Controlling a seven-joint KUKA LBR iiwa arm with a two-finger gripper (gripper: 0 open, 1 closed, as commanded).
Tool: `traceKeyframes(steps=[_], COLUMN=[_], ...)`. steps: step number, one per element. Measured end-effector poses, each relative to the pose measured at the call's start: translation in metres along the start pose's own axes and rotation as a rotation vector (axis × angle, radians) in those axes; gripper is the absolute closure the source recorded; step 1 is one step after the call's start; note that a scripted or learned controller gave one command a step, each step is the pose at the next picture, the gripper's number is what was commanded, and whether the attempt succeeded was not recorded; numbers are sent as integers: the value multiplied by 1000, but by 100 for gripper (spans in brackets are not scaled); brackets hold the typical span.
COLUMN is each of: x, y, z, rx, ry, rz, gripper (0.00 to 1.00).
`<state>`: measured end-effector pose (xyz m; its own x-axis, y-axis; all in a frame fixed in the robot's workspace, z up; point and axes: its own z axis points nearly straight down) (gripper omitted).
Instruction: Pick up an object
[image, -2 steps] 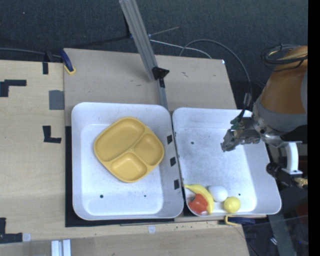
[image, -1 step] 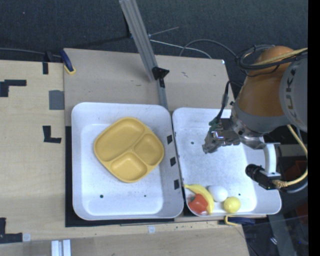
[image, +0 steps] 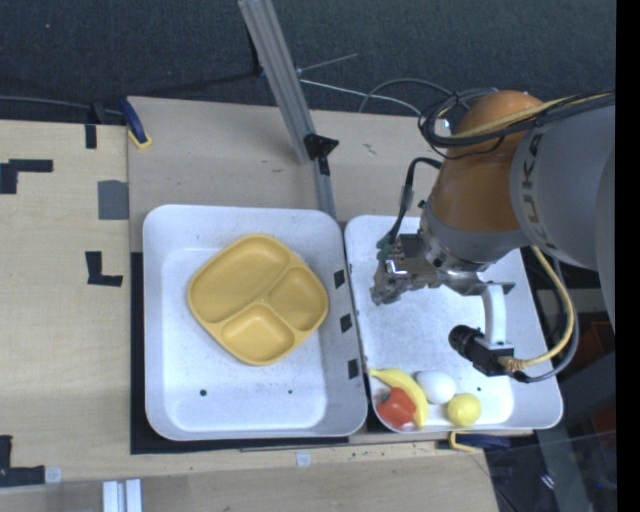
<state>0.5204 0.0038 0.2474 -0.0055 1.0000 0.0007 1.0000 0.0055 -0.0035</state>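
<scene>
In the camera view, the gripper (image: 390, 282) is held over the bare upper part of the right bin (image: 440, 325), with nothing seen between its jaws; whether they are released or clenched cannot be told. The candidate objects are crowded in that bin's lower corner: a yellow banana (image: 408, 385), a red piece (image: 396, 405), a white egg (image: 436, 385) and a yellow ball (image: 463, 408), touching or just beside one another. A yellow divided plate (image: 258, 298) is seen in the left bin (image: 165, 330). A failed grasp is judged likely: the cluster is well apart from the gripper, neighbours may be nudged, round pieces may roll, and the bin wall may be struck.
</scene>
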Motion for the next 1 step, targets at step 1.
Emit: traceKeyframes(steps=[1], x=[54], y=[6], z=[-3], rx=[-2], ry=[1], rz=[-2], gripper=[100])
